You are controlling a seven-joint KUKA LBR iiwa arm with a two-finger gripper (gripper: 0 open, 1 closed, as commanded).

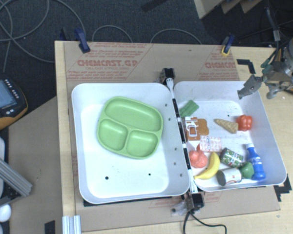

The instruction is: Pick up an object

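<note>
The right bin (pixel 271 130) holds a heap of small toys. Among them are a green block (pixel 189 108), an orange-and-white box (pixel 197 127), a tan cone (pixel 226 125) and a red pepper (pixel 244 123). Nearer the front lie a pink toy (pixel 198 159), a yellow banana (pixel 210 166), a green can (pixel 232 157), a blue bottle (pixel 254 161) and a white cylinder (pixel 229 176). My gripper (pixel 260 89) hangs above the bin's far right corner, up and right of the red pepper. It is open, with nothing between its fingers.
The left bin (pixel 88 169) carries a green divided plate (pixel 130 127). A black clamp (pixel 167 75) sits at the far end of the seam between the bins. Blue clips (pixel 81 39) pin the brown board at the back. Cables lie on the floor beyond.
</note>
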